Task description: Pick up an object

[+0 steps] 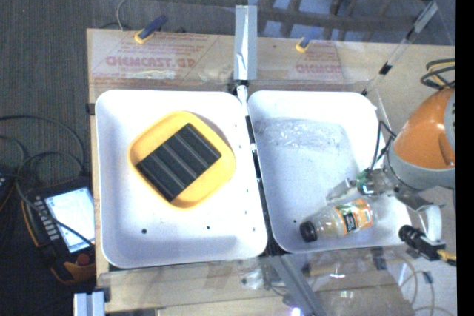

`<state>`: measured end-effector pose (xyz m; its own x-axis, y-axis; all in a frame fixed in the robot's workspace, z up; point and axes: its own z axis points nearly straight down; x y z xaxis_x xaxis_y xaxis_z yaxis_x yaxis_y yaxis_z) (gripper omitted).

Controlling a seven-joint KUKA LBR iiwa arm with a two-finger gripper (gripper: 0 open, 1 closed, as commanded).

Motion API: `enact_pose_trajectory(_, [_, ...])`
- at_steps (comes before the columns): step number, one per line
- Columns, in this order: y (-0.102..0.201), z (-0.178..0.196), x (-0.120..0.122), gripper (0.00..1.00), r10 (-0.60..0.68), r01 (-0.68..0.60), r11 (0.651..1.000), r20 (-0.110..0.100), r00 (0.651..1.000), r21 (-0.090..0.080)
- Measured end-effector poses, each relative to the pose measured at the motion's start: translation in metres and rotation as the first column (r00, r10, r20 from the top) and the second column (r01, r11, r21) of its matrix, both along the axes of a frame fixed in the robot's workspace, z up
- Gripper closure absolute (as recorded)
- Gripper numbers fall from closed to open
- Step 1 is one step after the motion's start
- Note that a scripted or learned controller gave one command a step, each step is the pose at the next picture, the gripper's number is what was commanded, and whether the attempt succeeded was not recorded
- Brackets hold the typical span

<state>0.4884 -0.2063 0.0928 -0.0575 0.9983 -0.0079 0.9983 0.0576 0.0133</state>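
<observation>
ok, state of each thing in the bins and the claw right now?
yellow tray: lying flat in the left bin, dark ribbed insert facing up, turned at an angle to the bin's walls.
bottle: on its side in the right bin, black cap on, pointing toward the left bin.
clear plastic wrap: crumpled, at the back of the right bin.
claw: low over the bottle.

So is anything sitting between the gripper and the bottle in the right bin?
Nothing visible does. The bottle lies on its side near the front of the right bin, and the gripper hangs just above its base end. The crumpled clear plastic lies farther back, out of the path.
</observation>
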Motion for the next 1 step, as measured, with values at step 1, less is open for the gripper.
enact_pose_trajectory(1, [0.0017,0.0097,0.0020,1.00,0.002,-0.002,1.000,0.004,1.000,0.001])
